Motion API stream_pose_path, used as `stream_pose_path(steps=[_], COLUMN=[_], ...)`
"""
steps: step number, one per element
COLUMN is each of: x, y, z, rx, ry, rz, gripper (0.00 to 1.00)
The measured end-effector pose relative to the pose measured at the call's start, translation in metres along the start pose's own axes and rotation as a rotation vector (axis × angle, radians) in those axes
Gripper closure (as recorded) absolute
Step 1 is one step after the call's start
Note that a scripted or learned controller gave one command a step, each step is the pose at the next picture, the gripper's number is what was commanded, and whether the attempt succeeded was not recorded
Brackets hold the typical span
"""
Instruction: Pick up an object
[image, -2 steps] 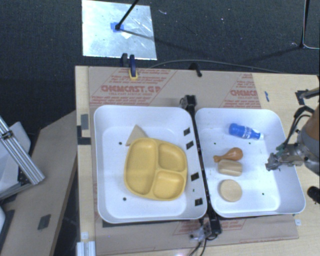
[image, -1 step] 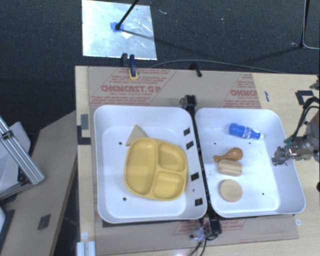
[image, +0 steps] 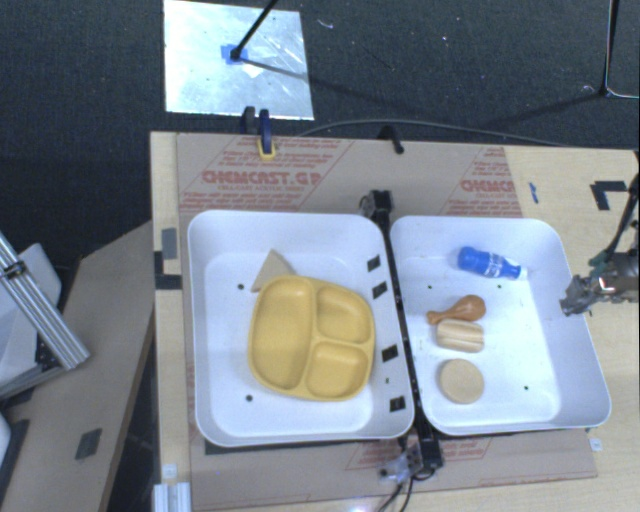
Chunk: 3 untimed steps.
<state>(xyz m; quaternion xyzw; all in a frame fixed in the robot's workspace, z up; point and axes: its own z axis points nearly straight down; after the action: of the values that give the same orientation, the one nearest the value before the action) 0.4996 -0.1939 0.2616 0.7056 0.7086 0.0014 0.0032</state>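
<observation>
Gripper (image: 585, 297) at the right bin's (image: 570, 400) three o'clock rim, holding nothing visible.

Camera view: whether the claw is open or closed cannot be told. In the right bin, a blue bottle (image: 488, 264) lies toward twelve o'clock; near centre a wooden drumstick (image: 459, 311) sits just above a bread roll (image: 460, 336), with a round biscuit (image: 461, 381) at six o'clock. The left bin (image: 215, 330) holds a yellow divided plate (image: 310, 338), a tan wedge (image: 272, 268) at its eleven o'clock.

I'm seeing the end effector (image: 580, 297) showing as a small dark grey metal assembly, with thin black cables running above it.
</observation>
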Motion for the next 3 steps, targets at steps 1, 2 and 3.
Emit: stream_pose_path(steps=[1,2,3], x=[0.056,0.118,0.171], y=[0.0,0.006,0.005], z=[0.015,0.02,0.014], rx=[0.004,0.004,0.004], ry=[0.004,0.004,0.004], rz=[-0.005,-0.006,-0.006], gripper=[1.0,1.0,1.0])
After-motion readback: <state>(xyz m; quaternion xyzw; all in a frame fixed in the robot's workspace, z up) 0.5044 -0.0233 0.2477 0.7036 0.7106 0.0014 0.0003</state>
